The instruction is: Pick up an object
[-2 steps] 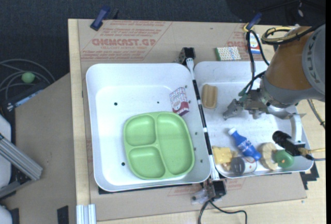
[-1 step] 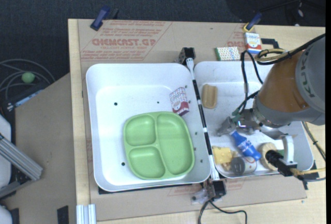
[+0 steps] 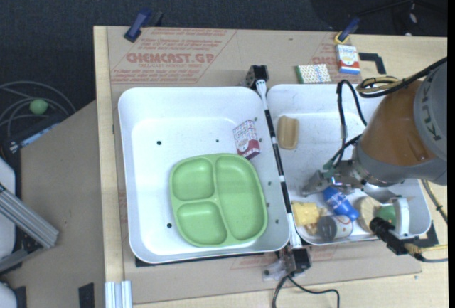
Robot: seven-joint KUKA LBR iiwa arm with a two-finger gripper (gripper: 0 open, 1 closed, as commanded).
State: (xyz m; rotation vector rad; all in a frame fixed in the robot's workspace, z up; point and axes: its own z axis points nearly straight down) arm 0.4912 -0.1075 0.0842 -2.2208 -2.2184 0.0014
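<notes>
The right bin (image 3: 313, 104) holds a tan block (image 3: 288, 131) at its upper left. At its near end lie a yellow piece (image 3: 306, 213), a blue object (image 3: 339, 204), a grey round item (image 3: 325, 228), a cream piece (image 3: 366, 208) and a green object (image 3: 386, 214). My gripper (image 3: 328, 184) hangs low over this cluster, just above and to the left of the blue object. The arm's wrist hides much of the bin's right side.
The left bin (image 3: 142, 121) holds a green divided plate (image 3: 217, 198) and a red-and-white packet (image 3: 247, 139) by its right wall. Small cards (image 3: 313, 73) and a box (image 3: 348, 60) lie on the bench behind the right bin. Cables (image 3: 348, 111) trail from the arm.
</notes>
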